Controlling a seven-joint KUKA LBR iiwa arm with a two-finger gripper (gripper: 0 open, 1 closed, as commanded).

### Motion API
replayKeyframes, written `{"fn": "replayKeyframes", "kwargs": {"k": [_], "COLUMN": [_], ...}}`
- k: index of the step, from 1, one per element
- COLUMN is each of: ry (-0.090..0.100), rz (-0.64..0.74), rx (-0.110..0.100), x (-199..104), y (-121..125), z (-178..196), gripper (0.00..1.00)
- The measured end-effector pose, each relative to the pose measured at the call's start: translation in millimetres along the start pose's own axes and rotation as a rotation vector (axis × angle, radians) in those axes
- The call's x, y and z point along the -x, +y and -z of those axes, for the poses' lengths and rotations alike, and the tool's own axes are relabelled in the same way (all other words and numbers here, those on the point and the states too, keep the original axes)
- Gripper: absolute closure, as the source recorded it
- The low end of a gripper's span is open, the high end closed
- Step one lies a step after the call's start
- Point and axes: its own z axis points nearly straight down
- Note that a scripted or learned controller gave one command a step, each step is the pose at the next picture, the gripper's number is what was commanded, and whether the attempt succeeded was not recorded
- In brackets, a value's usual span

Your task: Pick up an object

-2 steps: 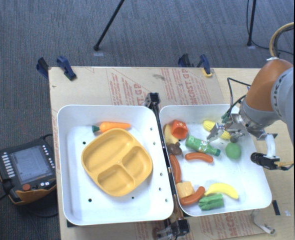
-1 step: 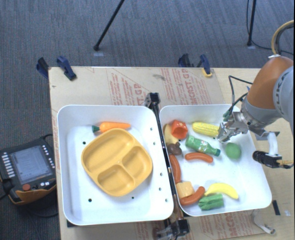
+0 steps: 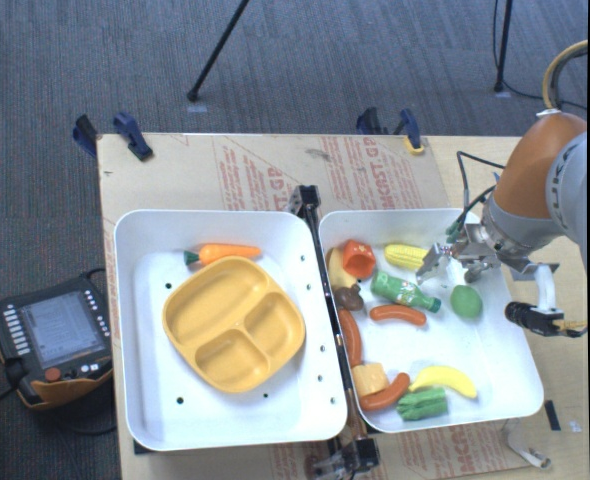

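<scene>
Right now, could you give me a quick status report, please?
Gripper over right bin, holding nothing visible. Green lime and corn lie close. Green bottle nearby.

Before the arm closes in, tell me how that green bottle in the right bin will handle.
The green bottle lies on its side, so it will probably roll if nudged across its length. Its glossy, rounded body looks like hard plastic: likely stiff, light and a bit slippery to pinch. The sausage beside it may block a roll that way.
</scene>
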Motion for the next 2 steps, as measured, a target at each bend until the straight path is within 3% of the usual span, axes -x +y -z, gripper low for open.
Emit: {"fn": "replayKeyframes", "kwargs": {"k": [1,2], "ry": [0.000,-0.001], "rz": [-0.238,-0.271], "rx": [-0.001,-0.002], "x": [-61.7,-99.7], "y": [-36.5,-127.0], "z": [-10.5,-11.4], "gripper": [0.00,0.00]}}
